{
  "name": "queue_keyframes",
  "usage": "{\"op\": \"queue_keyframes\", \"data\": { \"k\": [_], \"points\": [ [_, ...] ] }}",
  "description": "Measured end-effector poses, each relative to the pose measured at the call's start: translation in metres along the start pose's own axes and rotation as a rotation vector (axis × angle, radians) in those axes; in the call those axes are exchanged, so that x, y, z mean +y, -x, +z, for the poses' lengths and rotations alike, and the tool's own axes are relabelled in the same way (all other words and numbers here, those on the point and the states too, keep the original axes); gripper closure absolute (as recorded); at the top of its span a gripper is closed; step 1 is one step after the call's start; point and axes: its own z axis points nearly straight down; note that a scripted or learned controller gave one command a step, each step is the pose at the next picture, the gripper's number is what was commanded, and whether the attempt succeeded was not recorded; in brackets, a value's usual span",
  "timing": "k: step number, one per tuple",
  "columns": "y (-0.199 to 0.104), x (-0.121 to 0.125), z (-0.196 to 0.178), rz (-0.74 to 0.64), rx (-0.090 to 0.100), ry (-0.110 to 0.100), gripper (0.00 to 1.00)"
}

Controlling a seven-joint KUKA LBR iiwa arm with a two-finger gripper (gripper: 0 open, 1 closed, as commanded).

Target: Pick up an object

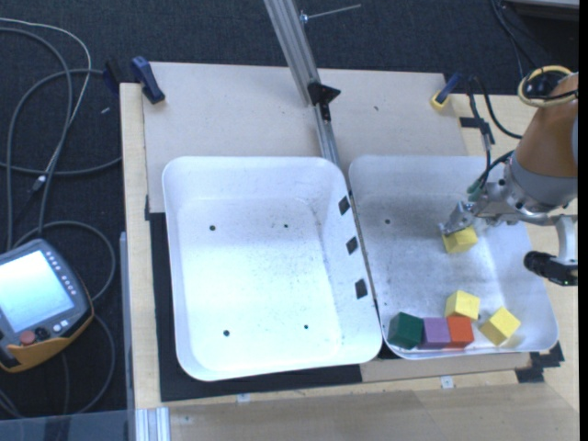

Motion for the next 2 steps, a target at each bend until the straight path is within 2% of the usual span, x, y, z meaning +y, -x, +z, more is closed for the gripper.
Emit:
{"op": "queue_keyframes", "data": {
  "k": [1,2],
  "points": [
    [-0.095,-0.011,0.01,-0.007,0.004,-0.006,1.0],
    [-0.177,0.087,-0.095,-0.01,0.001,0.013,1.0]
  ]
}}
